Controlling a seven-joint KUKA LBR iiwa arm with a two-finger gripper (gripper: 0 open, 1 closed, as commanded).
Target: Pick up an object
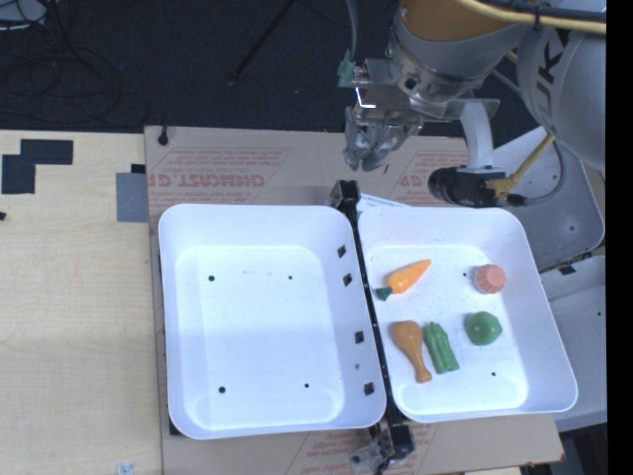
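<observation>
The 2 bins, the left bin (257, 325) and the right bin (524, 384), looked like smooth white plastic with a soft sheen. Below the gripper (370, 156), whose body read as dull grey metal, the toy carrot (408, 277), chicken drumstick (412, 348), green pod (440, 348), green ball (483, 329) and pink round piece (490, 279) appeared to be matt moulded plastic. A printed brown cardboard sheet (247, 171), matt, lay beneath the bins on a pale, wood-like bench top (69, 315).
</observation>
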